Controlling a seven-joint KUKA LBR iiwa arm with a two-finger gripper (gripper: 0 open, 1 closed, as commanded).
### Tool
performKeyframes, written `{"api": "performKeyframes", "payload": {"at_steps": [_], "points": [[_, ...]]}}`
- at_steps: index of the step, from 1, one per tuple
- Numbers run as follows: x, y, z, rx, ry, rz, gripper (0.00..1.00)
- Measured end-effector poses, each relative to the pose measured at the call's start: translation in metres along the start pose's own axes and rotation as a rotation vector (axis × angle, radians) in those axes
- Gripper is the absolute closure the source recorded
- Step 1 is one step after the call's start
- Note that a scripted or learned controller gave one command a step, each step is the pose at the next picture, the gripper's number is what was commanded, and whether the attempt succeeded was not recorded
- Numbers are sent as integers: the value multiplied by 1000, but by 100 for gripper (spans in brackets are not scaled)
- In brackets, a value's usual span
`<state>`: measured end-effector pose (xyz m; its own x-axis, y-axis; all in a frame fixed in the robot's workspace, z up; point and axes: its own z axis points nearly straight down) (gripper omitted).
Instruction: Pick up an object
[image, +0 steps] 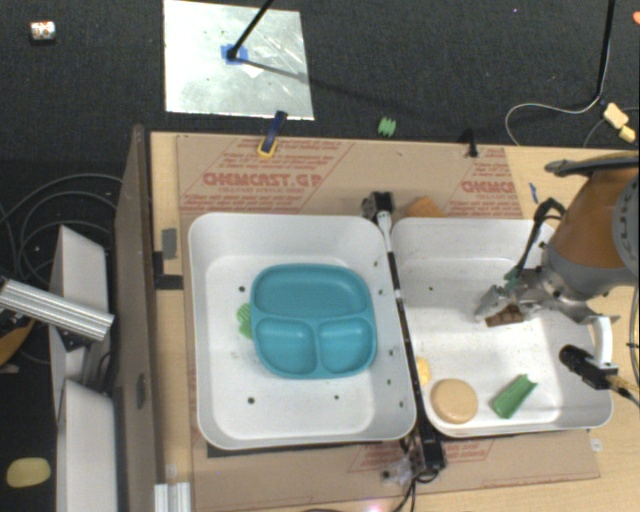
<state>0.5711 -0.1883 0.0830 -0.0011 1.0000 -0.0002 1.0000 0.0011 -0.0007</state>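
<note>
Brown small blocky object (505, 315) sits mid right white bin (450, 250), pinched between fingers of grey gripper (500, 303) lowered over it, apparently to lift; green block (513, 395) near front edge.

1. Dark carpet floor (80, 90) surrounds the worktop (300, 165), which is covered in tan printed cardboard.
2. A shiny metal sheet (238, 60) lies on the floor beyond the worktop.
3. Black cables (40, 215) coil at left, beside a silver metal bar (55, 308).
4. A white cable (555, 112) loops at upper right.
</note>
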Motion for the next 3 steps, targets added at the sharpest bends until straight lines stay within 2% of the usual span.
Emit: {"api": "performKeyframes", "payload": {"at_steps": [1, 2, 3], "points": [[-19, 14, -2, -5, -1, 1, 0], [-18, 15, -15, -10, -2, 0, 100], [27, 52, -176, -23, -4, -10, 100]]}}
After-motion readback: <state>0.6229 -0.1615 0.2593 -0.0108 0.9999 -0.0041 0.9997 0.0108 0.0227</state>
